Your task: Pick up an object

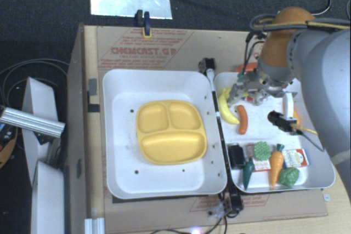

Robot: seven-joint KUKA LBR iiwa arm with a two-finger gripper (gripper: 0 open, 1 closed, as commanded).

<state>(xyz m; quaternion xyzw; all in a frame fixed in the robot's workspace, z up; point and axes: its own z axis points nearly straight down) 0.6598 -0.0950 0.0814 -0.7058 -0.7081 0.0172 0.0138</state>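
Well, nearest the camera, along the near edge of the right bin (pixel 285 188), sits a row of toy food: a dark green pepper (pixel 248 172) standing close to the near-left corner, a carrot (pixel 276 166) just beside it, and a small green vegetable (pixel 289 175) on the carrot's other side. A little box (pixel 296 157) lies just behind those two, toward the bin's right edge. A bumpy green piece (pixel 262 149) rests next to the carrot's leafy top, and a black block (pixel 236 155) lies against the bin's left wall, near the pepper.

Further in, near the middle of that bin's left side, an orange sausage (pixel 242 119) lies lengthwise, and a banana (pixel 226 107) curves along the left wall just beside it, close but seemingly not touching.

I, the gripper (pixel 247 96), hang over the far half of the right bin, just beyond the banana and sausage and close above them. Whether I am spread or closed I cannot tell from this slant, and nothing shows as held in me.

A yellow divided plate (pixel 170 131) sits in the centre of the left bin (pixel 120 118), well clear of its walls. Both bins rest side by side on the brown bench (pixel 164 46).
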